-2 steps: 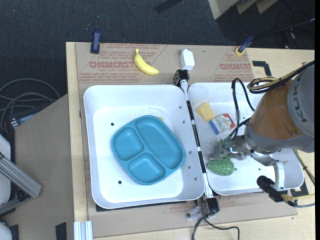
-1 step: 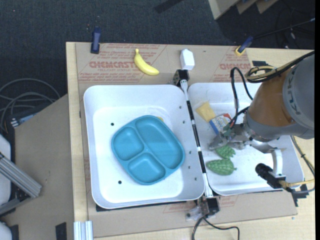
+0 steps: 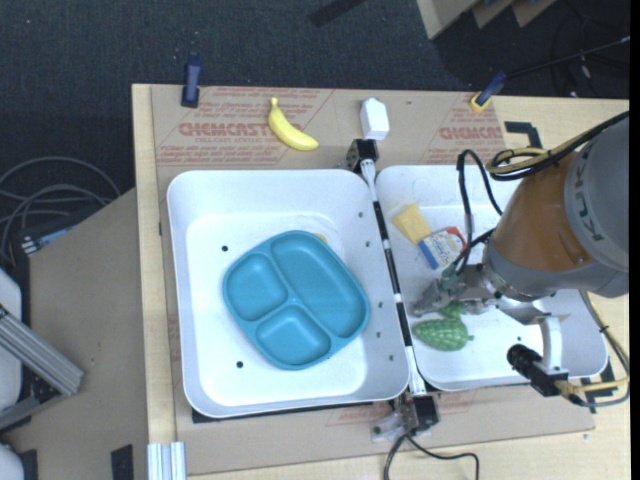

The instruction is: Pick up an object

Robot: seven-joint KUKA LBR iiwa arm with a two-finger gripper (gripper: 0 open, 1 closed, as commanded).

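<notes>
In the right bin (image 3: 470, 371) lie a bumpy green object (image 3: 442, 333), a yellow block (image 3: 411, 222) and a small blue, white and red packet (image 3: 441, 245). My gripper (image 3: 452, 293) is down inside this bin, just above the green object and below the packet. The grey and orange arm (image 3: 545, 233) covers the bin's right half. The gripper's tip is dark and partly hidden against the bin floor, and I see no object lifted.
The left bin (image 3: 190, 218) holds a blue divided plate (image 3: 294, 298). Behind the bins on the bench lie a yellow banana (image 3: 290, 128) and a small white object (image 3: 375, 118). Cables run over the arm and along the right bin's front edge.
</notes>
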